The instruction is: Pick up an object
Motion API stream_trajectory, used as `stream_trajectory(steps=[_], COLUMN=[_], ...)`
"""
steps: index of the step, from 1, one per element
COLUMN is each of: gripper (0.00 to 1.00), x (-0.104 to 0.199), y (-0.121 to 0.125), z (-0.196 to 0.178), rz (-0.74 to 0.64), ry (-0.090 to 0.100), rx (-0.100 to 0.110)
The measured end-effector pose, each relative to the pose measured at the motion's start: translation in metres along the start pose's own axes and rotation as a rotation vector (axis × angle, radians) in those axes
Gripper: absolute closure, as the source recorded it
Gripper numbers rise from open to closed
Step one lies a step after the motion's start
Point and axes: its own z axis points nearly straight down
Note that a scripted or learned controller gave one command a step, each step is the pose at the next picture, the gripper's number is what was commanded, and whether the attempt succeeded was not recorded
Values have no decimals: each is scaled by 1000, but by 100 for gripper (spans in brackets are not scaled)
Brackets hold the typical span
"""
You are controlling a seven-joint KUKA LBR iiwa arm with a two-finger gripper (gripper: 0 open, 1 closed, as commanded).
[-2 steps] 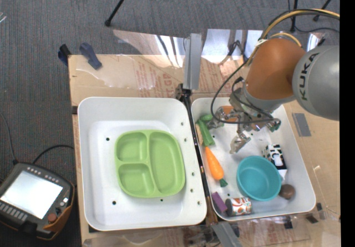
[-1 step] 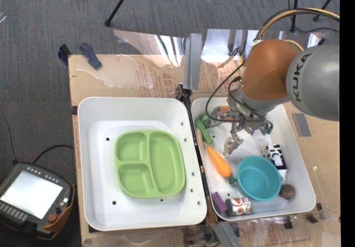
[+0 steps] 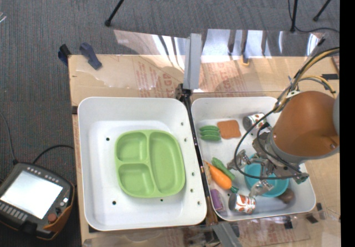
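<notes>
Fig. 1. Pick-up, approach stage.

Gripper (image 3: 259, 169) low inside right bin (image 3: 233, 100), at the end of arm (image 3: 308, 124), directly above teal bowl (image 3: 280, 186). Opening width: cannot tell, hidden by wrist and cables. Nothing visibly held.

Likely target, judged from position: the bowl, near the bin's front right corner. Upright, mouth facing up; round, so no long axis and no preferred approach angle. Just beside it at the front: 1 can (image 3: 243, 202), lying on its side. To its left: 1 carrot (image 3: 220, 176), long axis slanting from upper left to lower right; which end is the tip, too small to tell.

To do the step well:
1. Aim for the bowl's rim, not its centre; straddle 1 wall of it, inside and outside.
2. Choose the rim section away from the can and the carrot, to avoid nudging either.
3. Descend straight down, close only once seated on the wall, then lift vertically.
4. If the carrot is preferred instead, close across its slant, not along it.

Left bin (image 3: 100, 129): 1 green tray (image 3: 150, 162), well apart from the work.
</notes>
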Motion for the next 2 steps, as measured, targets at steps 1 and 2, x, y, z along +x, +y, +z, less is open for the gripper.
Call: stream_trajectory(steps=[1, 2], gripper=[0, 0], x=[-64, -116], y=[-7, -23], z=[27, 28], rz=[117, 55], ry=[33, 31], rx=[-23, -23])
